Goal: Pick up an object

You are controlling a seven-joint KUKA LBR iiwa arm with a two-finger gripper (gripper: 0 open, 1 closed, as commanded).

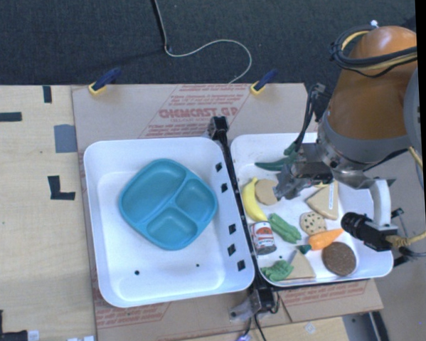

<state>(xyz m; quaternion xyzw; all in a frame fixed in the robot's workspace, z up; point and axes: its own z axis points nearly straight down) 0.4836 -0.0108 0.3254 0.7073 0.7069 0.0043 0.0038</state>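
A divided plate (169, 203) lay in the left bin (108, 275), toward its back. In the right bin (378, 268), a banana (252, 201) and a can (263, 237) sat along the left wall, with a carrot (323, 239) and a round cookie (339, 258) toward the front right corner. The gripper (288, 186) hung over the bin's middle, just right of the banana.

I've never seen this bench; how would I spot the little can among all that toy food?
Look in the right-hand white bin, along its left wall. The can lies below the banana, left of a green pod. Its red-and-white label sets it apart.
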